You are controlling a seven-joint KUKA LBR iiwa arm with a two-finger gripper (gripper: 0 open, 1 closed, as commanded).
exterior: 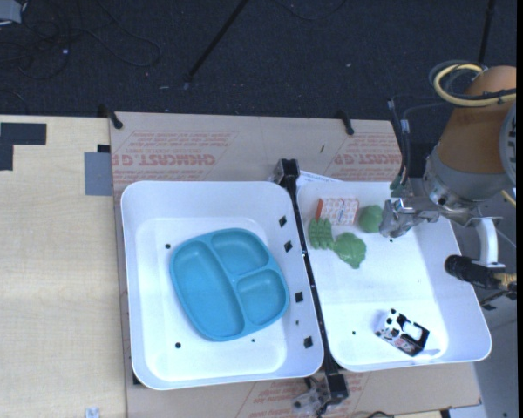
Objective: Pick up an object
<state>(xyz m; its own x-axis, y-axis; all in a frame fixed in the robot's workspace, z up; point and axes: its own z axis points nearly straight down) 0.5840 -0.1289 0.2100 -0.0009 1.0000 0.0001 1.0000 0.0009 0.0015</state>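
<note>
The grey two-finger gripper (396, 223) hung low in the right white bin (458, 320), seemingly touching a small round green object (370, 218); its jaws' state was unclear.

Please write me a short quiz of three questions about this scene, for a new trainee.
1. True or false: the blue divided plate lies in the left bin.
2. Which thing lies nearest the front edge of the right bin? A) green toy B) black-and-white object C) small printed box
3. How many compartments does the plate have?

Key: 1 true. 2 B. 3 three.
</note>
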